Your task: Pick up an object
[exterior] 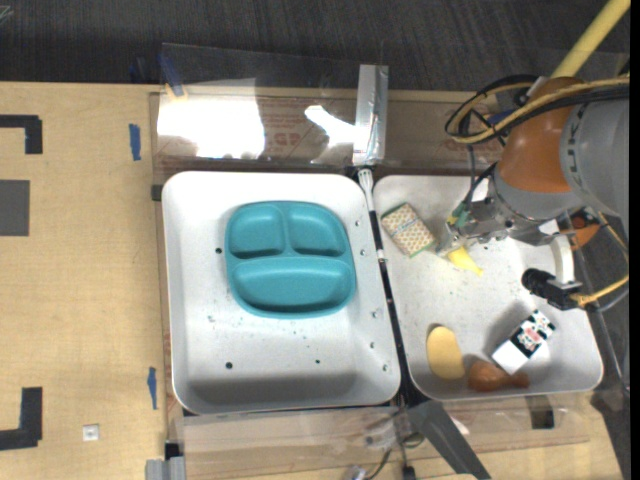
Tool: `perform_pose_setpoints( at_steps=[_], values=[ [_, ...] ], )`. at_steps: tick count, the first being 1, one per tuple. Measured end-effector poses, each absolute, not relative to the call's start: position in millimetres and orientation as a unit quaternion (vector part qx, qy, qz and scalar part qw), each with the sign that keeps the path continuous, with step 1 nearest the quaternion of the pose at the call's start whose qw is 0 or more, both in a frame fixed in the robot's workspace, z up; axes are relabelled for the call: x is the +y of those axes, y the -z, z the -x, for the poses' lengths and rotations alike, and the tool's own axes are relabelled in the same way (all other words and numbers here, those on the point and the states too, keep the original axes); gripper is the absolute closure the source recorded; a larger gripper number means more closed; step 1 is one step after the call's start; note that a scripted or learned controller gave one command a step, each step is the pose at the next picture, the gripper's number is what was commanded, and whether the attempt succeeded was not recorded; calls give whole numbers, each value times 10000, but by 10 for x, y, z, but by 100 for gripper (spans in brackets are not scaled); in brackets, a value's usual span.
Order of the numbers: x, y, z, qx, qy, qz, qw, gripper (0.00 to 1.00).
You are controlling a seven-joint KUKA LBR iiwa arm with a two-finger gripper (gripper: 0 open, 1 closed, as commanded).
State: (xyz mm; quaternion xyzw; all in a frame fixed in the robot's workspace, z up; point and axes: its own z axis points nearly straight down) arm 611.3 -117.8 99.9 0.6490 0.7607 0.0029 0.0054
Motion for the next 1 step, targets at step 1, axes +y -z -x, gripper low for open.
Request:
perform_pose_setpoints(
  at_steps=[1],
  values=[
    [-617, -1889, -6001, 7359, -36, -6771, 30, 100]
  ],
)
